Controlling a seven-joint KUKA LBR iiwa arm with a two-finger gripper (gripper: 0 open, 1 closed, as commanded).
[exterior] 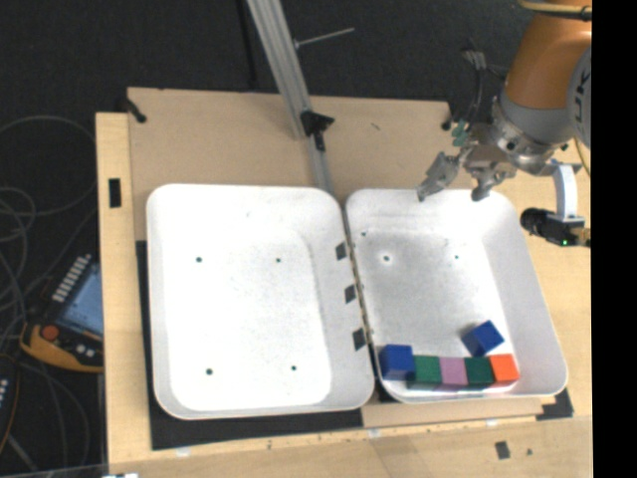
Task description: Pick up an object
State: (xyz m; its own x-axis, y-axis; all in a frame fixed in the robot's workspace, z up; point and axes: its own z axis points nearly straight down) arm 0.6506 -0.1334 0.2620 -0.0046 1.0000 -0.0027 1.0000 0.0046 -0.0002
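On the left of the frame I see one white bin (pixel 249 297), and just right of it a second white bin (pixel 448 257) with its blocks bunched along the lower edge: a blue block (pixel 397 359), two green blocks (pixel 428 369), a lilac block (pixel 454 370), another blue block (pixel 483 338) and an orange block (pixel 505 367). At the upper right my gripper (pixel 455 186) hangs over that bin's far rim, fingers spread wide with nothing between them, well apart from the blocks.

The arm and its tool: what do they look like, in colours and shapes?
The arm is rounded, with an orange band above a grey wrist section. The tool has two slim grey metal fingers. Thin dark cables run beside the wrist, near a small green spot.
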